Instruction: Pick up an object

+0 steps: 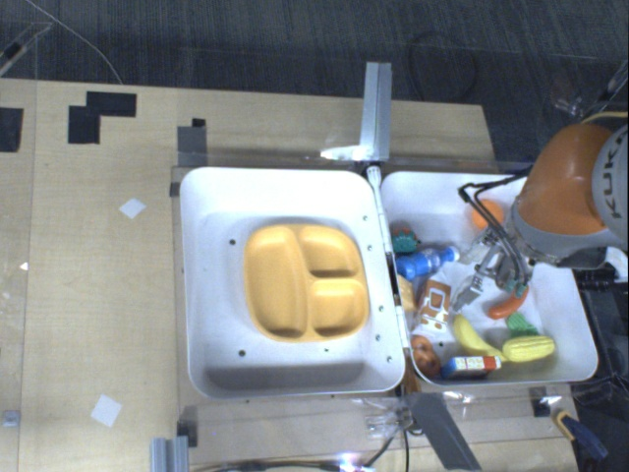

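arm [575, 190]: grey with orange band, reached in from the right edge, hung over the right bin's far-right part.
gripper [482, 285]: pointed down-left into the right bin, above the clutter, just right of the blue bottle and just above the banana; no object seen between the fingers; spread or pressed together — could not tell, too small and blurred.
right bin [432, 190]: shallow, white, touched the left bin along the shared edge; held all the loose items, bunched in its near-left part.
left bin [211, 264]: shallow, white, left of the right bin; held the yellow tray.
yellow tray [305, 281]: three compartments, lay flat in the middle of the left bin, well apart from the gripper.
blue bottle [425, 262]: lay on its side by the right bin's left wall, just left of the gripper.
banana [475, 336]: yellow, lay tilted in the right bin's near part, just below the gripper.
yellow-green item [528, 347]: lay just right of the banana, near the right bin's front wall; kind unclear.
orange-red item [507, 308]: lay just right of the gripper, above the yellow-green item; partly hidden.
brown packet [433, 303]: lay below the blue bottle, left of the banana.
small bottle [468, 366]: lay on its side at the right bin's front wall, below the banana.
metal post [376, 106]: stood at the far end of the seam between the bins.
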Controlling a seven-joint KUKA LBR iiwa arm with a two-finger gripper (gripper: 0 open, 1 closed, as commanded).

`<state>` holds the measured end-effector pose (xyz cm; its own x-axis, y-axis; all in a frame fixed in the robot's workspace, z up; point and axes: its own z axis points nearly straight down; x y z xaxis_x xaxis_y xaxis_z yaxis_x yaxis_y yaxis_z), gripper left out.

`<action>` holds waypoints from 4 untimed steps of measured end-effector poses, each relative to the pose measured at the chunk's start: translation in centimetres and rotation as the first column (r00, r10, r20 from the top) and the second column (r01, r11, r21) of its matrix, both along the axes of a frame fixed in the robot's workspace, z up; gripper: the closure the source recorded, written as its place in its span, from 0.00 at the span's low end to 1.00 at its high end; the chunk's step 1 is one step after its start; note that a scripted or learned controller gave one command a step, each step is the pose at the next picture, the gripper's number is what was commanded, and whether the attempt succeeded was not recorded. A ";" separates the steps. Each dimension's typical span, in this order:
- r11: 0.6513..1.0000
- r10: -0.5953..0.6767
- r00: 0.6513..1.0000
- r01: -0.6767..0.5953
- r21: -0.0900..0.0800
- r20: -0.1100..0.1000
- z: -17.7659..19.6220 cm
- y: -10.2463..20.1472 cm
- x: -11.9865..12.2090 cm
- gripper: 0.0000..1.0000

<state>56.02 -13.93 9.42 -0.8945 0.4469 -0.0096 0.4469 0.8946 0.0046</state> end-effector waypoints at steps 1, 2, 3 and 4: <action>0.981 -0.192 0.981 0.192 0.001 0.009 -0.3 -1.6 -5.3 0.00; 0.940 -0.341 0.940 0.341 0.001 -0.003 1.8 -3.3 -7.1 0.00; 0.890 -0.457 0.890 0.457 0.006 -0.001 -0.6 1.9 5.1 0.00; 0.994 -0.106 0.994 0.106 0.003 -0.029 -0.6 -2.0 10.6 0.00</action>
